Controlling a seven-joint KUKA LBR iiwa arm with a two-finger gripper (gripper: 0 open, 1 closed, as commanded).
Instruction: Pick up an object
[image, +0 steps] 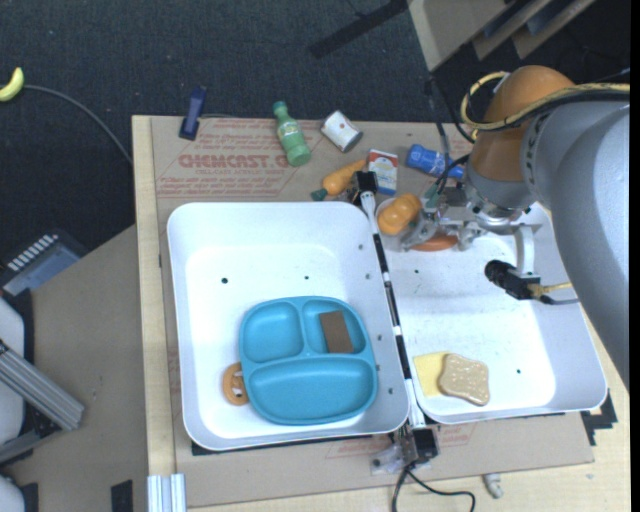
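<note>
My gripper is low over the far left corner of the right bin. Just to its left, an orange rounded thing sits against the bin's back rim. A flat reddish piece lies right under the gripper, partly hidden by it. At the front of the right bin a tan bread slice rests on a yellow cheese slice. The left bin holds a blue divided plate with a brown block in one compartment, and a small pretzel by the plate's left edge.
Behind the bins on the cardboard lie a green bottle, a white cup, a blue can, an orange carrot, a small carton and a blue marker. The grey arm covers the right bin's far right side.
</note>
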